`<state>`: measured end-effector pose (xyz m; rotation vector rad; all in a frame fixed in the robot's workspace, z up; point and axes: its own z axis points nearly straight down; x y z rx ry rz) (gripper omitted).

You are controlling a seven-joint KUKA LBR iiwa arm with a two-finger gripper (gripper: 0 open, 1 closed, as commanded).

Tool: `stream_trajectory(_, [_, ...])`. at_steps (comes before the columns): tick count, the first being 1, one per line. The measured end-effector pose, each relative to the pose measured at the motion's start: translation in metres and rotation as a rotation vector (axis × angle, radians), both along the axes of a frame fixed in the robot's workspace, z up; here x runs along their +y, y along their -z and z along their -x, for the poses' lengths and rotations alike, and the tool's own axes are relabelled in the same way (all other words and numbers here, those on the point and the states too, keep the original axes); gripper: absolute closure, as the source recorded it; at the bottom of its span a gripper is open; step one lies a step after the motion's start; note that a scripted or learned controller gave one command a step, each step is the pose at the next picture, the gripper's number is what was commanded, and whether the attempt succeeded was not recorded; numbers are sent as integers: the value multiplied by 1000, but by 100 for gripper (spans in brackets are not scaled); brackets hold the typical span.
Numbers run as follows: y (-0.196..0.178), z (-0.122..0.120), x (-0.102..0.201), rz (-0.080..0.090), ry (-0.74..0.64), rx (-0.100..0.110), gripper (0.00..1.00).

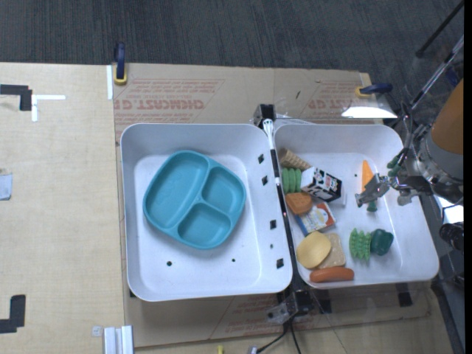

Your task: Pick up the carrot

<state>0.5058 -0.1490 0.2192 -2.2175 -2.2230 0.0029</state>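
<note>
1. Right bin (413, 268): the carrot (367, 174) lies small and orange near the upper right of the floor, pointing up-down; bare white around it on most sides.
2. Gripper (371, 195) sits just below the carrot, reaching in from the right; fingers look slightly apart with nothing seen between them; carrot not held.
3. Clutter to the left: a black-and-white carton (324, 184); green ridged piece (293, 178); orange lump (299, 202); yellow round piece (314, 249); red sausage (332, 274) at the bottom.
4. Below the gripper: a green leafy toy (359, 243) beside a dark teal one (381, 240); both apart from the carrot.
5. Left bin (140, 271) holds a teal divided plate (195, 198).
</note>
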Motion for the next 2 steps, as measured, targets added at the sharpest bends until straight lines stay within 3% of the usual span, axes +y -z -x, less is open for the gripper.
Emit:
stream_trajectory(1, [88,-74,-11,1,59,-2,0])
stream_trajectory(2, [127,-71,-52,-2,198,0,0])
